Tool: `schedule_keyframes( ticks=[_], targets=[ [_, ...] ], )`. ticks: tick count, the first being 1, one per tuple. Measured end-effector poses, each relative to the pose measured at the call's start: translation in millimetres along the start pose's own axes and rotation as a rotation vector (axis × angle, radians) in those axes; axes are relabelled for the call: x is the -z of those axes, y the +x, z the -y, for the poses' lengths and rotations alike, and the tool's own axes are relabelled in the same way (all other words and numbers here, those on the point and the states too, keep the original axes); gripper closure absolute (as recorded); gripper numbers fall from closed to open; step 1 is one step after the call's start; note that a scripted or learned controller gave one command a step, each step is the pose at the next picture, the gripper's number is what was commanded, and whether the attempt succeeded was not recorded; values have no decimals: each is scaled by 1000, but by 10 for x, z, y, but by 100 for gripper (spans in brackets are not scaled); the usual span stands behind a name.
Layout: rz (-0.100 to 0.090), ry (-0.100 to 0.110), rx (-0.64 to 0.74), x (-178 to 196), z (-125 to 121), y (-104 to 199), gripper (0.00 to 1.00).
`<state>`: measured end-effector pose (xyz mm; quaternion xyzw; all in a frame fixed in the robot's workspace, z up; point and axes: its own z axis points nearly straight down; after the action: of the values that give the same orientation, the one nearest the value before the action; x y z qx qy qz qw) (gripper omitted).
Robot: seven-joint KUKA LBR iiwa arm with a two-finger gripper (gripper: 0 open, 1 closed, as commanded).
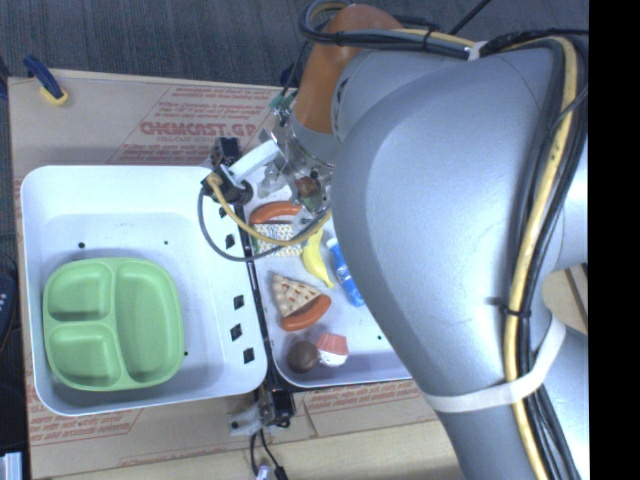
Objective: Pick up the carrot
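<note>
I see the gripper [283, 190] at frame centre, above the right bin [375, 366]; its jaws I cannot tell. No carrot I can make out (an orange-red piece [274, 211] lies just below). Green plate [112, 322] sits lower left.

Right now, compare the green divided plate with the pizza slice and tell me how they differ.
The green divided plate is plain green; the pizza slice is tan with a reddish crust edge. The plate looks far larger than the slice. The plate is rounded with three compartments; the slice is a wedge. The plate lies alone in the left bin; the slice sits among other toy foods in the right bin. Both lie flat.
</note>
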<state>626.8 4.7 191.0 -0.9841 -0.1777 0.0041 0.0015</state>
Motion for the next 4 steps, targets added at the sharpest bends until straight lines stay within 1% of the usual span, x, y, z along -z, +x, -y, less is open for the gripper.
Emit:
schedule_keyframes(
  ticks=[1,2,3,4],
  targets=[
    [-2,-1,3,-2,681,-27,0],
    [1,0,30,-1016,1366,-557,0],
    [2,3,33,-914,1366,-554,100],
    [-3,-1,-151,-870,1514,-654,100]
  ],
)
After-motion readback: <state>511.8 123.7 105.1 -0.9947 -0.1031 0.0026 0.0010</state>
